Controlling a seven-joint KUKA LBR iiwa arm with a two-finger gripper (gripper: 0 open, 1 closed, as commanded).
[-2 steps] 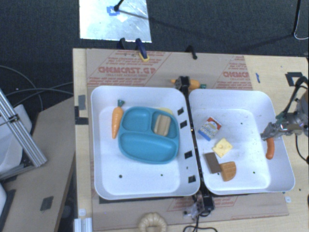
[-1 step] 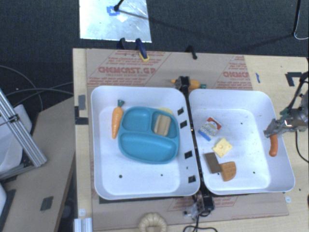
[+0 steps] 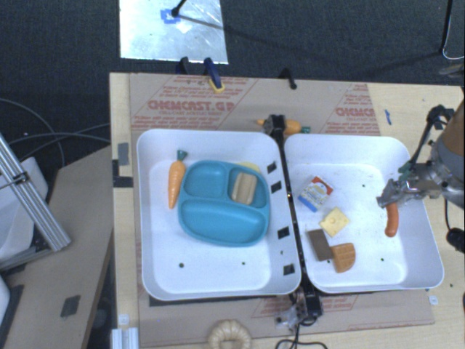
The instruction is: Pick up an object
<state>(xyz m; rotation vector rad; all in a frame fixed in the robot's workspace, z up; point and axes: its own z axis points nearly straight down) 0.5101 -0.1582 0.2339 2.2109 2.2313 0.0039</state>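
Task object: an orange sausage-shaped toy [image 3: 392,220] stands nearly upright at the right side of the right bin [image 3: 363,158], its upper end at the gripper's fingertips.
Gripper: the gripper [image 3: 393,198] sits directly above the sausage-shaped toy, at its top end; whether the fingers clamp it or merely touch it cannot be told.
Arm: the grey arm [image 3: 447,169] enters from the right edge, over the right bin's rim.
Right bin, other contents: a small packet [image 3: 315,193] printed in red, white and blue, its lettering too small to read; a pale yellow cheese slice [image 3: 335,222] just below it; a brown block [image 3: 320,244] touching an orange-brown bread-like piece [image 3: 343,257] near the front.
Left bin: the left bin [image 3: 156,267] holds a blue compartment tray [image 3: 218,220], with a tan block [image 3: 244,187] in the tray's upper-right compartment.
Carrot: a toy carrot [image 3: 174,180] with a green top lies just beside the tray's left edge, pointing toward the front.
Divider: the two bins meet along a central seam with black clips [image 3: 277,187].
Writing: the brown sheet [image 3: 189,100] under the bins reads "CHEMCAST GP" in red, repeated and partly covered at the right.
Bench surroundings: a blue-and-yellow clamp [image 3: 213,75] at the sheet's rear edge; a reflective square panel [image 3: 173,19] on the dark floor behind; a coiled beige ring [image 3: 229,334] at the front edge.
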